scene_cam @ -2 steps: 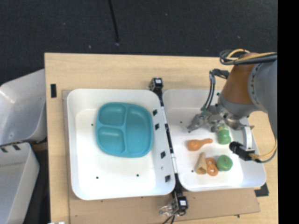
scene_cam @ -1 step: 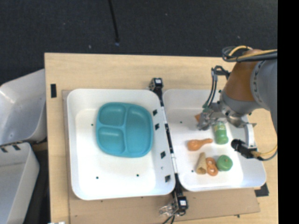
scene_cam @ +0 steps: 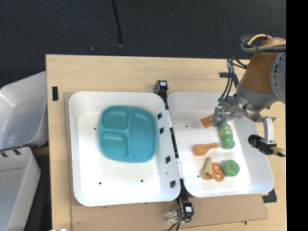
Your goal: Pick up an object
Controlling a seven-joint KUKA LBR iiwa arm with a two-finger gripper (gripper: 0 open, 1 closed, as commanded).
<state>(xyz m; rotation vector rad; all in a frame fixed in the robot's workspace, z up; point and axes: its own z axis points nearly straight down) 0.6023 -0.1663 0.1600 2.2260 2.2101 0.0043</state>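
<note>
Wooden bench (scene_cam: 120,71) on dark floor (scene_cam: 144,18) bears two white bins (scene_cam: 82,177); jaws' state unclear

Wooden bench (scene_cam: 120,73) on dark carpeted floor (scene_cam: 144,18)

You look down from one fixed camera above the bench (scene_cam: 144,71), at a slant (far enough to take in both bins), left bin (scene_cam: 77,177) and right bin (scene_cam: 260,177) side by side.
</note>
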